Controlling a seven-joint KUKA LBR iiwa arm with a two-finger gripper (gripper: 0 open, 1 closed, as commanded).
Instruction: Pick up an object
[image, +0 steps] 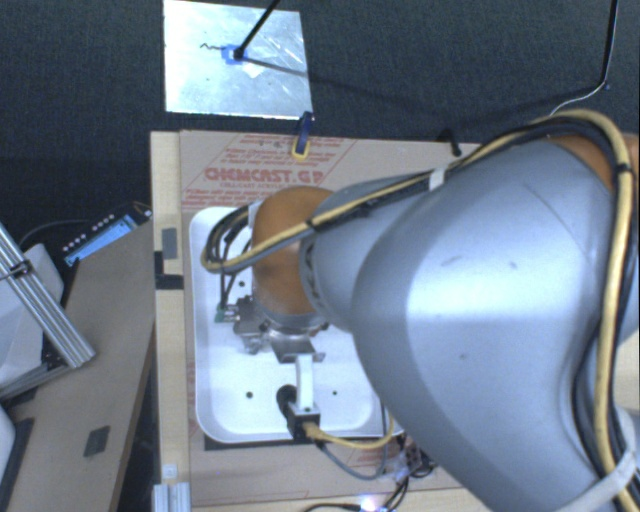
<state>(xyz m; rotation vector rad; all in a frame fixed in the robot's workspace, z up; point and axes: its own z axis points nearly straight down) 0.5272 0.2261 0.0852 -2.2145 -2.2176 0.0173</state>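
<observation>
Reaching in: the grey arm (480, 300) stretches in from the right, and its big rounded casing bulks over most of the bench.
Orange band: the orange band (280, 250) sits just above the wrist, over the far half of the white bin (225, 405).
Wrist end: the gripper (283, 343) points down inside that bin, about over its middle. From up here its tip is hidden, so whether it is spread or pressed together I cannot tell.
Pick target: the object is not something I can place, because the arm and wrist cover a good part of the bin's floor.
Bin: shallow, white, with rounded corners. Its bare floor shows at the near left, and its left rim lies close to the bench's dark edge strip.
Under the bin: a brown cardboard sheet (265, 170) with red printing reaches out beyond the far rim.
Far edge of the sheet: a small blue-and-yellow clip (302, 137) sits there.
Beyond the bench: a shiny silver square (215, 80) lies on the dark floor, with a small blue piece on it.
Left side: a tan side table (100, 380) carries an aluminium rail (45, 310) lying at a slant, with a blue-striped strip (100, 235) nearby.
</observation>
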